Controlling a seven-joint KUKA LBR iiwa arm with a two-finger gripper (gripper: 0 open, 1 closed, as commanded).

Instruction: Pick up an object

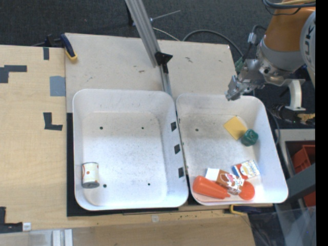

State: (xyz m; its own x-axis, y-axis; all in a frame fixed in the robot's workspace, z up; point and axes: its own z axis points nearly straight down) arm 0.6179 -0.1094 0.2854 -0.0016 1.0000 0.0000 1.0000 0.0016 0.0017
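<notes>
Two shallow white plastic bins stand side by side on the pale wooden bench (pixel 31 137). The right bin (pixel 266 132) serves here as the landmark for all places. The left bin (pixel 77 117) touches its left wall. Above its far right corner hangs the grey arm with the orange band (pixel 289 24), and the metal two-finger gripper (pixel 233 94) is just over the far rim of the right bin, near that corner. I cannot tell whether its fingers are spread or pressed together, and nothing can be seen between them.

A grey metal rail (pixel 146 29) runs at a slant from the top of the view down to the far left corner of the right bin.

Inside the right bin, along the near wall, lies an orange carrot-shaped toy (pixel 210 187), and beside it, further to the right, some small colourful packets (pixel 238 174) lie close together. In the far right part of this bin lies a yellow sponge-like block (pixel 235 127), and a small dark green round object (pixel 250 137) touches its near right side.

Well to the left of the right bin, in the near left corner of the left bin, stands a small white can with an orange label (pixel 90 175).
</notes>
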